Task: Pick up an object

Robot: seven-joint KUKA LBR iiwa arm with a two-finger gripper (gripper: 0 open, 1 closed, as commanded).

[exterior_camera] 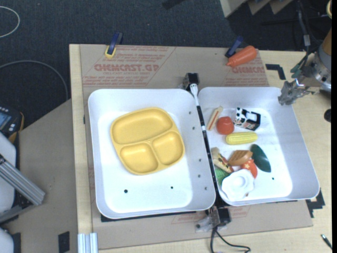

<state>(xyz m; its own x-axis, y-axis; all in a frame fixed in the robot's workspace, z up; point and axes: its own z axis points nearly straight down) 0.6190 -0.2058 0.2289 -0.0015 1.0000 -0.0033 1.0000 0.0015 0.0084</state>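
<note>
Gripper (288, 95) at right bin (295, 141) far rim, above the toys; finger state cannot be told. Candidates: tomato (225, 125), corn cob (241, 138), fried egg (238, 185), packed close in that bin. Risk: crowding lets a descent nudge neighbours or close on nothing

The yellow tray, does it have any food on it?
No, the yellow tray sits bare in the left bin; the toy foods, like the corn, lie in the right bin.

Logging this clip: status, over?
Claw above right bin's far right edge, holding nothing. Toy food piled in that bin, untouched. Yellow tray in left bin.
</note>
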